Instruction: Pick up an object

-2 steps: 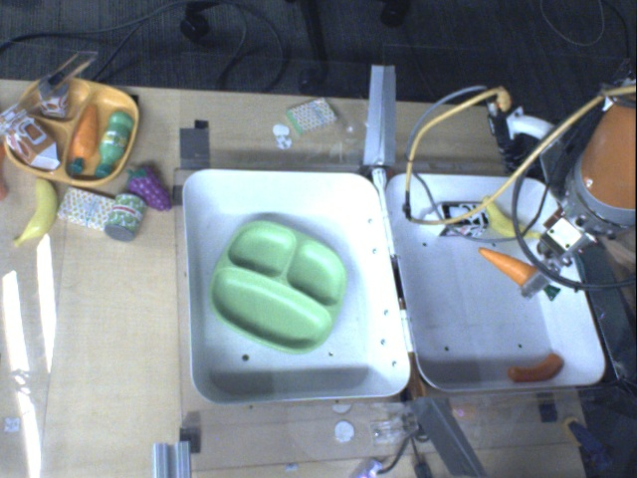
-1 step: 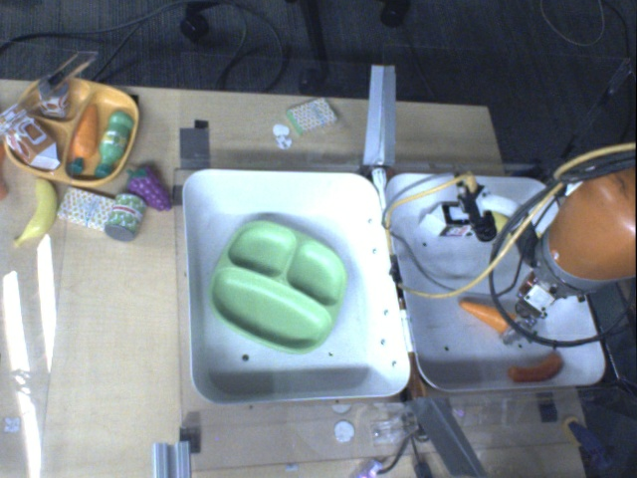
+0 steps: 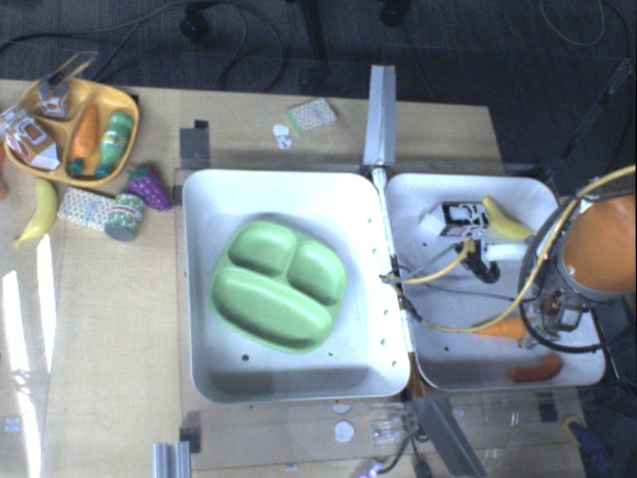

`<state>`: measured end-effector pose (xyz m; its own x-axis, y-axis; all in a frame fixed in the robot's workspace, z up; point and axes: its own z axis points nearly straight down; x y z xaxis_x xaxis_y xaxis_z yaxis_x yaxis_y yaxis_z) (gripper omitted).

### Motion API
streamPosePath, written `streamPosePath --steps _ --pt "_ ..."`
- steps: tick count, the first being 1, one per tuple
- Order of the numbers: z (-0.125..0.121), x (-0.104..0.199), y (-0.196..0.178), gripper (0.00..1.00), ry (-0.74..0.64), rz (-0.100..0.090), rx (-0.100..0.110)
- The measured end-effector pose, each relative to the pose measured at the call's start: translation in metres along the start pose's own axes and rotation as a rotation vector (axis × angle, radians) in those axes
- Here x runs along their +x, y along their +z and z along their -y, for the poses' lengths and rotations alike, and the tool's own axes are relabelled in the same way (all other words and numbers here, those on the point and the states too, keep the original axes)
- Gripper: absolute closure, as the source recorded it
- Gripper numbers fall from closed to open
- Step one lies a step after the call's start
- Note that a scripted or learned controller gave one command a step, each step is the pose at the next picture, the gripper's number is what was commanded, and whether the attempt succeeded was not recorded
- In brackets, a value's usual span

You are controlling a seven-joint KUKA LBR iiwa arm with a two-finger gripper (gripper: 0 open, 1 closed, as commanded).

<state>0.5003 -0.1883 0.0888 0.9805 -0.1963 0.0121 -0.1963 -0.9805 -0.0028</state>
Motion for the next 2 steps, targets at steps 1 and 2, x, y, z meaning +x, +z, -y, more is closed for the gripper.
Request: streamPosePath --steps 1,2 --pt "0.036 0.004 -0.001 1.0 0.431 0.0 -0.003" --pt "0.023 -0.004 0.0 1.0 0.026 0.0 -0.002"
